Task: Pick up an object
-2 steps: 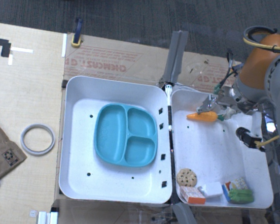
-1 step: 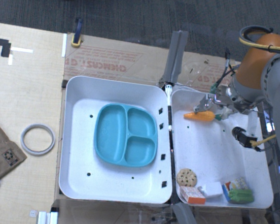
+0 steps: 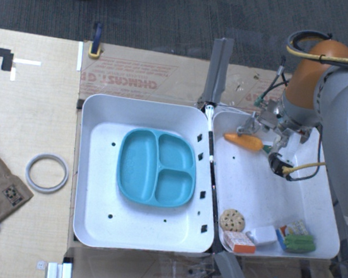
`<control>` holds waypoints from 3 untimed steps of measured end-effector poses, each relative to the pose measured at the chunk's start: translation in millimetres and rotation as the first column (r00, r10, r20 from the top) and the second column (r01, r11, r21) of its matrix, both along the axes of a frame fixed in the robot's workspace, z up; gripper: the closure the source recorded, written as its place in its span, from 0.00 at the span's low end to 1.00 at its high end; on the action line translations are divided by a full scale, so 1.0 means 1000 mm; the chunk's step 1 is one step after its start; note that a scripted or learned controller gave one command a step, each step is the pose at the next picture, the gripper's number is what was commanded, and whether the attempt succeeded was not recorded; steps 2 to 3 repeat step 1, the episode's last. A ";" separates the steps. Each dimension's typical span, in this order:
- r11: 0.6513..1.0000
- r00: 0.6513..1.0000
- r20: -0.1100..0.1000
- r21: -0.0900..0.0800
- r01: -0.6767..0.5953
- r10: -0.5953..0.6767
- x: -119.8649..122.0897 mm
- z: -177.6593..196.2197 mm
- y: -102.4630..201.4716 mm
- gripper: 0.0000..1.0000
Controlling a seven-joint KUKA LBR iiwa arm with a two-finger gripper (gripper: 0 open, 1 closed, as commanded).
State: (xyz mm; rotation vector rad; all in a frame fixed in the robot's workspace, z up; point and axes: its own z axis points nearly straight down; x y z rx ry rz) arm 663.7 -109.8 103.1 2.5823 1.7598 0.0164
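Two white bins on the tabletop (image 3: 24,115), arm reaching into the right one.

Gripper (image 3: 261,129) sits at the right bin's (image 3: 268,198) twelve o'clock corner, just beside an orange carrot (image 3: 244,140); whether it pinches the carrot I cannot tell. At that bin's six o'clock lie a cookie (image 3: 232,220), a small red-and-white box (image 3: 238,241) and a green packet (image 3: 295,239). A blue divided plate (image 3: 157,167) rests mid left bin (image 3: 98,131).

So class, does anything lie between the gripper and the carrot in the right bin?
No visible obstacle: the gripper hangs just above the carrot at the right bin's far end. The cookie lies well apart, toward the near end.
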 end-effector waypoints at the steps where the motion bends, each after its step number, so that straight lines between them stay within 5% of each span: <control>1: 0.995 0.995 0.000 0.005 -0.101 0.101 0.001 -0.001 -0.023 0.00; 3: 0.995 0.995 0.000 0.005 -0.101 0.101 0.001 -0.001 -0.023 0.00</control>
